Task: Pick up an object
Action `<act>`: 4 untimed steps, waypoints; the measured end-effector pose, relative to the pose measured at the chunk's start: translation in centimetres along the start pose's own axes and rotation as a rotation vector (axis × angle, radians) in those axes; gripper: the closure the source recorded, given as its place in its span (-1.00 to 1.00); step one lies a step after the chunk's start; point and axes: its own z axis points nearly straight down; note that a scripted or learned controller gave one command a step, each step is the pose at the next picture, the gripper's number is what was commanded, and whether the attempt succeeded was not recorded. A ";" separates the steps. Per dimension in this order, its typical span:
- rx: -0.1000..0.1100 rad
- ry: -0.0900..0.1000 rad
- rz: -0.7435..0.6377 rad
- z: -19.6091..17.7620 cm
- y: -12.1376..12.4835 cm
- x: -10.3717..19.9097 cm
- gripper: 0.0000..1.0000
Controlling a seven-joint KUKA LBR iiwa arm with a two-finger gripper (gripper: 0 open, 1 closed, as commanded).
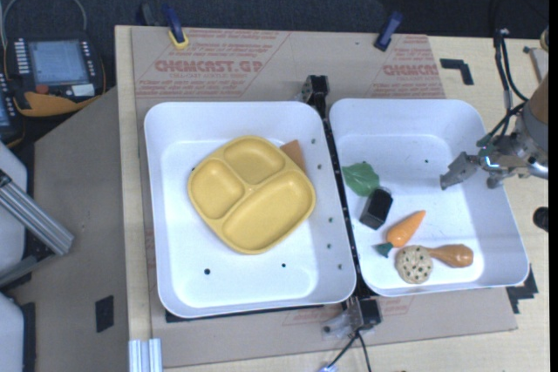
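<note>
- Gripper (460, 171) hangs over the right bin (418, 119), near that bin's right wall, with nothing between its fingers; whether they are spread or pressed together I cannot tell, since one grey finger shows clearly and the rest merges with the wrist hardware at the frame's edge.
- Candidates for the pick lie in the lower part of that bin: a green piece (361, 178), a small black block (377, 208) touching or just beside it, an orange carrot (405, 228), a speckled cookie (413, 265) and a brown drumstick (452, 254).
- Doing the step well, as I judge it: choose something with free sides. The carrot looks the fairest target, lying slightly apart from the block, so the fingers could straddle its narrow width across the long axis.
- Cookie and drumstick lie touching near the front wall, which would likely crowd a finger.
- Left bin (166, 187) holds a yellow divided plate (252, 192), broad and flat, probably a poor grasp.
- Something tan-orange (293, 154) peeks from under the plate's far edge; most of it is covered, so what it is stays unclear.
- Much of the arm is cut off at the right.
</note>
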 end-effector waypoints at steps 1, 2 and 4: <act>0.006 0.003 0.000 6.3 -0.3 0.5 -1.00; 0.003 0.002 0.001 9.7 -0.4 0.6 -1.00; -0.007 -0.004 -0.001 3.8 0.5 0.0 1.00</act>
